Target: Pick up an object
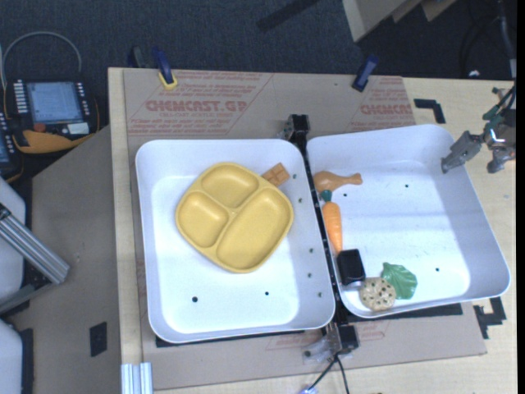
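The gripper [476, 153] sits out at the three o'clock edge of the view, over the far rim of the right bin [426, 220], and its two fingers [456, 153] are spread apart with nothing between them, touching nothing that can be made out. Counting now: two white bins side by side, and in the left bin [172, 302] one yellow divided plate [235, 216] with three compartments, plus one small brown block [276, 174] touching the plate's rim at one o'clock. In the right bin, five pieces hug the nine o'clock wall, well apart from the gripper: one drumstick [338, 180] at the top, one carrot [331, 225] just below it, one black block [351, 266], one cookie [377, 294] and one green leafy piece [401, 279] beside the cookie at its two o'clock. Little of the arm is seen; only the wrist end pokes in from three o'clock, hanging above the bin's rim
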Controlling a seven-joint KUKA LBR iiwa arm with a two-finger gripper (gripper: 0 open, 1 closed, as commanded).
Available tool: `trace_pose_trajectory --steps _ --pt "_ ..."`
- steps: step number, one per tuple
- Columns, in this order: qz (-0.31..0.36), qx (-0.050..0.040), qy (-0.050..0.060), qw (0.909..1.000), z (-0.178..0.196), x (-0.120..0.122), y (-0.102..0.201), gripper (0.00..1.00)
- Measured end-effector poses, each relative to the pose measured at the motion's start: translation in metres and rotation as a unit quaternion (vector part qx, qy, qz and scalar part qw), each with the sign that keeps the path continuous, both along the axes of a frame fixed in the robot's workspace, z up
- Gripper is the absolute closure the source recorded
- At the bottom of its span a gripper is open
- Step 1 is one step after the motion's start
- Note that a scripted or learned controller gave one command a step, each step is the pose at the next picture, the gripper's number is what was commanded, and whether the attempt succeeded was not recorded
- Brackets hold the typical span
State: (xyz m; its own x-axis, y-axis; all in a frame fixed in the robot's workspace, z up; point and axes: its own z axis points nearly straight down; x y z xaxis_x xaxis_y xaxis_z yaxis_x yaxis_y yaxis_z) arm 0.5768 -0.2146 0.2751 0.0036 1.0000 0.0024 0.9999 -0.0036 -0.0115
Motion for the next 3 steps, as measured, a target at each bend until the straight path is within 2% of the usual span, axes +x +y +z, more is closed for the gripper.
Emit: trace_pose_trajectory --steps 1,2,3 --pt "0.002 -0.0016 -0.006 1.0 0.007 0.002 0.001 0.0" --pt "0.002 -0.0012 -0.005 1.0 -0.04 0.003 0.01 0.0" --pt "0.002 -0.0008 -0.004 1.0 -0.092 0.007 0.001 0.0"
